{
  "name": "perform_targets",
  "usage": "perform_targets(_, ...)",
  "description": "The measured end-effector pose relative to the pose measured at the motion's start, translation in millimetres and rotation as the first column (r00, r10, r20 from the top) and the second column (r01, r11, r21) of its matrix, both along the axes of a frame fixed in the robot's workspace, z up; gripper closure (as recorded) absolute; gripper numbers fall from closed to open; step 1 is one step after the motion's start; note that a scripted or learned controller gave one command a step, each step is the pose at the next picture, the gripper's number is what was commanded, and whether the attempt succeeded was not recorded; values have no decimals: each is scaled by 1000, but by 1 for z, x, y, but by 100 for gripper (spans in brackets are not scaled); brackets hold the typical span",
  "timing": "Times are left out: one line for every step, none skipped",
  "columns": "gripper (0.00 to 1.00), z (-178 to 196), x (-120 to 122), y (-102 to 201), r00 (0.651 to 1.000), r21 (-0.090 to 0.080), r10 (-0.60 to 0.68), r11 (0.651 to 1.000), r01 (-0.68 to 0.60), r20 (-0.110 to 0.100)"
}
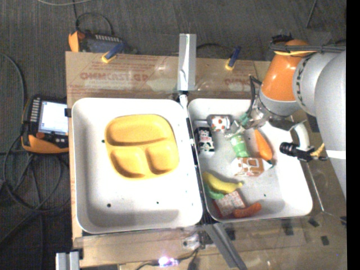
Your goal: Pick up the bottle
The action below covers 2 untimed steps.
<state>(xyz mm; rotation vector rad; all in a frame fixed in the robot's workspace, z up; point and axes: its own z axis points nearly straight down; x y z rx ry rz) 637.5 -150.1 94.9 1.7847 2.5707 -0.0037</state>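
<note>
Camera view shows the green bottle (239, 145) lying in the right bin (292, 201), near its middle, beside an orange carrot (262, 145). Just above it hangs the gripper (251, 118); whether it is clenched or released cannot be told. A banana (222, 183) lies lower down. The left bin (90, 207) holds a yellow divided tray (142, 145).
</note>
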Motion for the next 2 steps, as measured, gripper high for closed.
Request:
perform_targets(100, 132, 15, 37, 999, 9, 43, 999, -43, -12)
perform_targets(100, 184, -13, 31, 995, 7, -102, 995, 102, -13)
